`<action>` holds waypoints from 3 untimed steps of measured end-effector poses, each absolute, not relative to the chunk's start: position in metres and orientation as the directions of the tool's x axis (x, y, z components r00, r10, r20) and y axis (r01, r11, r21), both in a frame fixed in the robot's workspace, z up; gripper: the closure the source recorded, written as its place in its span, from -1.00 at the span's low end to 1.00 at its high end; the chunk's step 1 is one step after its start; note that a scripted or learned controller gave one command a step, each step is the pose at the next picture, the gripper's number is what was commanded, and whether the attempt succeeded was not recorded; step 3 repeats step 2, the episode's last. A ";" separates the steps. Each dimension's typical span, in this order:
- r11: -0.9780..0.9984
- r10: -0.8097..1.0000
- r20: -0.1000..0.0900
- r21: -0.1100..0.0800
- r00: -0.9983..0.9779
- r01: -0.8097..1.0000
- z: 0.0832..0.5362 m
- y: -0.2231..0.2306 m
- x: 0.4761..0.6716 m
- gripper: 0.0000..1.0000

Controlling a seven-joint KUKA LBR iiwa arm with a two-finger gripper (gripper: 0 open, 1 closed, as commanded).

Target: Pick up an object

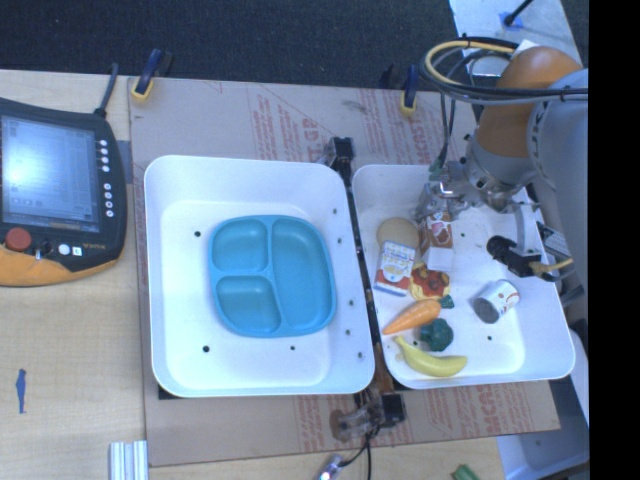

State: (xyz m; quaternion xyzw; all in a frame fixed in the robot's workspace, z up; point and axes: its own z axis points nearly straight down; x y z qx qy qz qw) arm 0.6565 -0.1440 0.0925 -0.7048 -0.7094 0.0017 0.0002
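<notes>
Two white bins lie side by side; the gripper [437, 208] hangs over the right bin [540, 353], jaw opening indiscernible from here. Directly beneath it lies a small carton [438, 234]; a tan round [397, 232] just leftward; carrot [412, 316] and banana [430, 358] farther toward the camera.

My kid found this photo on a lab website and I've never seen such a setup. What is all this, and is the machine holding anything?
One camera above a bench looks down at a slant. The grey machine with the orange band is a robot arm reaching in from the right. Its gripper hangs over the right bin, low over a small packet; whether it grips anything cannot be told. That bin holds toy food: a banana, a carrot, a small can. The left bin holds a blue divided plate. The screen at far left is a control tablet.
</notes>
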 end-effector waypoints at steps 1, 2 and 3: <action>0.005 1.000 0.000 -0.002 -0.005 1.000 0.193 -0.079 0.625 1.00; 0.007 1.000 0.000 -0.006 -0.007 1.000 0.224 -0.021 0.591 1.00; 0.007 1.000 0.000 -0.006 -0.007 1.000 0.224 -0.021 0.591 1.00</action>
